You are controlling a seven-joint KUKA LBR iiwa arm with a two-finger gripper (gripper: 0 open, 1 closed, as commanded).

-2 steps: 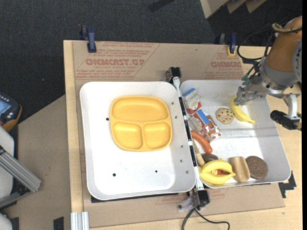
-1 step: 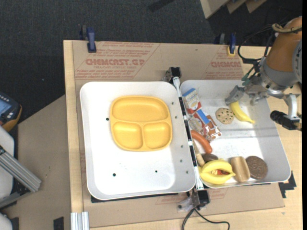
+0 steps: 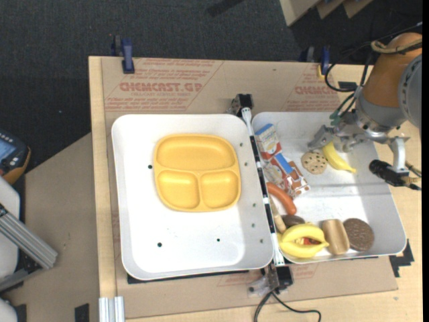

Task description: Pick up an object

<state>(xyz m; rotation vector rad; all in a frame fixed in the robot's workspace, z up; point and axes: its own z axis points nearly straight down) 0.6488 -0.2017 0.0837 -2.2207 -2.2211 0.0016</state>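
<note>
Bins sit side by side on the surface (image 3: 100, 180): the left bin (image 3: 134, 247) carries a yellow divided tray (image 3: 197, 171). In the right bin (image 3: 382, 206) lie a hot dog (image 3: 280, 196), a taco (image 3: 303, 240), a cookie (image 3: 313, 162) and a banana (image 3: 337, 158). Just above the banana hangs the hand (image 3: 342, 136); how far it is open cannot be made out, and nothing shows between its parts.

Right bin (image 3: 385, 210) centre open; cookie (image 3: 313, 161), banana (image 3: 337, 158) crowd hand (image 3: 333, 137); fingers perhaps hidden.
</note>
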